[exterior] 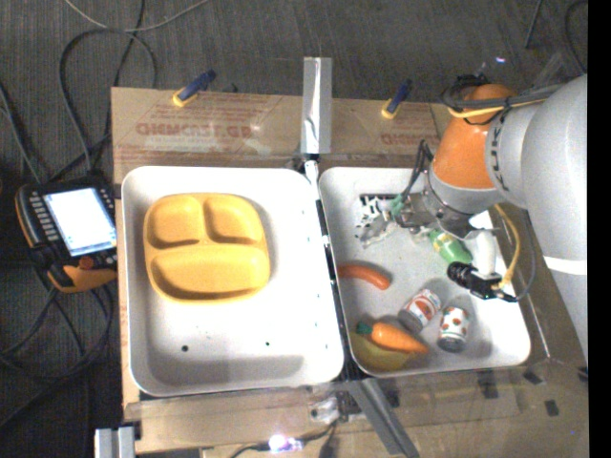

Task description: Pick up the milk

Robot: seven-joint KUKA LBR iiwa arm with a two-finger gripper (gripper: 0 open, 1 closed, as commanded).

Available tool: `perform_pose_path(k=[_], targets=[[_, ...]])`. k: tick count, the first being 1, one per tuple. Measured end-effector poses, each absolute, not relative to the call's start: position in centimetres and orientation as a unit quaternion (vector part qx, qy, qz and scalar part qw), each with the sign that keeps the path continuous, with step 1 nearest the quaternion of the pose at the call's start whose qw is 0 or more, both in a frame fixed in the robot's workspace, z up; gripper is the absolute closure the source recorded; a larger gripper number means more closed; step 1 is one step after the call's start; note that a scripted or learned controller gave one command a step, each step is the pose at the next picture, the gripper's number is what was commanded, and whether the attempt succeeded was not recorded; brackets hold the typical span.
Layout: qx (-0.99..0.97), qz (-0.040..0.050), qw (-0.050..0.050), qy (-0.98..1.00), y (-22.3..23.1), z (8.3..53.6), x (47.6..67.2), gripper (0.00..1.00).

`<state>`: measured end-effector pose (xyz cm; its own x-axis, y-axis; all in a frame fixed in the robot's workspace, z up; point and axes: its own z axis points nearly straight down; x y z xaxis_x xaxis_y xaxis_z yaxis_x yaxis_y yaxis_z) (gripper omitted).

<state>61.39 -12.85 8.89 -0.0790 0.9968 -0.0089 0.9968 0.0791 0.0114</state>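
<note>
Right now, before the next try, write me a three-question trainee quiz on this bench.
1. True or false: the yellow divided plate lies in the left bin.
2. Which thing lies nearest the carrot? A) the sausage B) the banana C) the green bottle
3. Fill in: the gripper is over the ____ bin, beside the black-and-white milk carton.

Key: 1 true. 2 B, the carrot lies on the banana. 3 right.
</note>
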Motion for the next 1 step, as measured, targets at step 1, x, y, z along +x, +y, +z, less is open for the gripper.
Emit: perform_pose_path(k=[1], targets=[[0.628, -0.0103, -0.013, 0.778, -13.81, 8.73, 66.36, 0.00]])
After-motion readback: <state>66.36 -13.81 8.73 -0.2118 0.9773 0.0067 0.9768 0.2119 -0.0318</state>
